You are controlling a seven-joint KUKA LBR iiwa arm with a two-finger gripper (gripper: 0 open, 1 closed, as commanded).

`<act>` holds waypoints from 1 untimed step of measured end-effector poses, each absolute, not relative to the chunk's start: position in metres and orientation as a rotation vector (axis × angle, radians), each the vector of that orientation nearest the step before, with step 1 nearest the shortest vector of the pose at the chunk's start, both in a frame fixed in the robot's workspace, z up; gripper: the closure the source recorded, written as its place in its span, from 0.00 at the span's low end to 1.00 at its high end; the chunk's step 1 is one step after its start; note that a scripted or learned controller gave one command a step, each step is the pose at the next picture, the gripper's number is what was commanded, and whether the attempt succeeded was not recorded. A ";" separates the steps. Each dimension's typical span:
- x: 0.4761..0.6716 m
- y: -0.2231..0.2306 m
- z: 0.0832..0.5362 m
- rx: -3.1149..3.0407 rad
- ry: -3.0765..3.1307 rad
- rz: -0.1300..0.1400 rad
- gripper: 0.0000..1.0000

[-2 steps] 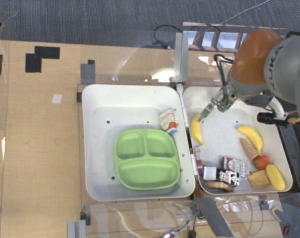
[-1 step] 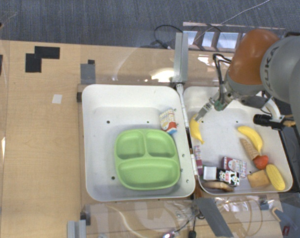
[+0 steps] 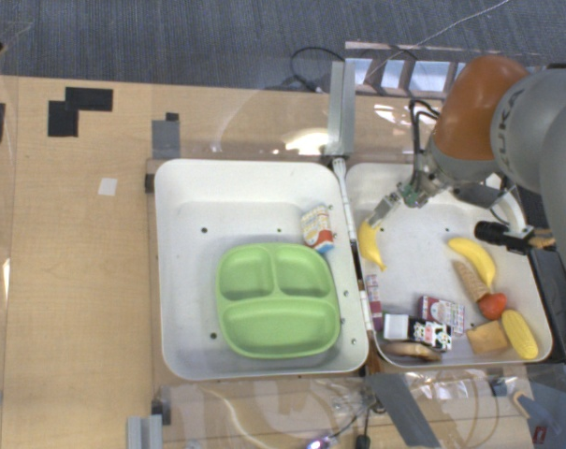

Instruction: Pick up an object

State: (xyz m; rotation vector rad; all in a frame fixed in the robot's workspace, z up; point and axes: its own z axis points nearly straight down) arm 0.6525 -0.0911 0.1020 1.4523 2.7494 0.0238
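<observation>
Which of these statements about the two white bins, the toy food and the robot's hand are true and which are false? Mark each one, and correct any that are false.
1. The green plate lies in the left bin. True.
2. The hand holds a banana between its fingers. False: it hovers above the small banana by the right bin's left wall, with nothing between its fingers.
3. Two yellow bananas lie in the right bin. True: the second, larger banana lies further right.
4. The green plate has food on it. False: its compartments are bare.
5. The corn cob lies in the left bin. False: it lies in the right bin's near right corner.
</observation>
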 end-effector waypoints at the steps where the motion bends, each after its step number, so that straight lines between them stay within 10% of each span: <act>1: 0.634 -0.099 0.089 0.977 2.971 0.006 0.00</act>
